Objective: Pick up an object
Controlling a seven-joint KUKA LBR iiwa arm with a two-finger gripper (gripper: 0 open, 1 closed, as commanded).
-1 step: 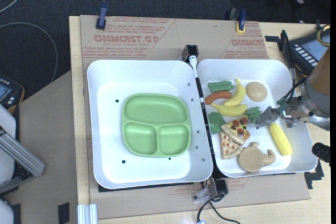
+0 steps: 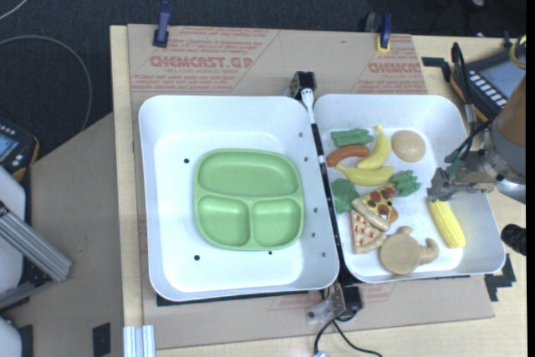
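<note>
Poised low over the right-hand shallow white bin (image 2: 468, 125), the arm's two-finger gripper (image 2: 441, 188) comes in from the bin's outer side, its dark linkage angled down toward the bin floor; whether it stands wide or narrow cannot be told from this slant, and nothing can be seen held in it. Just below the gripper tip, almost touching it, lies a yellow plastic corn cob (image 2: 447, 221), stretched lengthwise toward the bin's near edge. Farther inward from the gripper sit a leafy green toy vegetable (image 2: 405, 181) and a yellow toy banana (image 2: 365, 175), with a second banana (image 2: 382, 148) beyond it beside a round tan bread roll (image 2: 408, 145). A toy pizza slice with red toppings (image 2: 376, 209), a second wedge (image 2: 363, 232) and a tan chicken-leg-shaped toy (image 2: 405, 252) lie inward and toward the near edge. Well apart from the gripper, across the divider, the left white bin (image 2: 159, 180) holds a pale green three-compartment plate (image 2: 248, 198). Judging by this layout, the step in hand is the approach before any grasp, and the corn cob looks the likeliest target. The next move would call for centring over the cob's middle, straddling its narrow width and not its length, then descending and closing; the nearby bin wall leaves little room on the outer side, so a collision or a glancing push is a risk.
</note>
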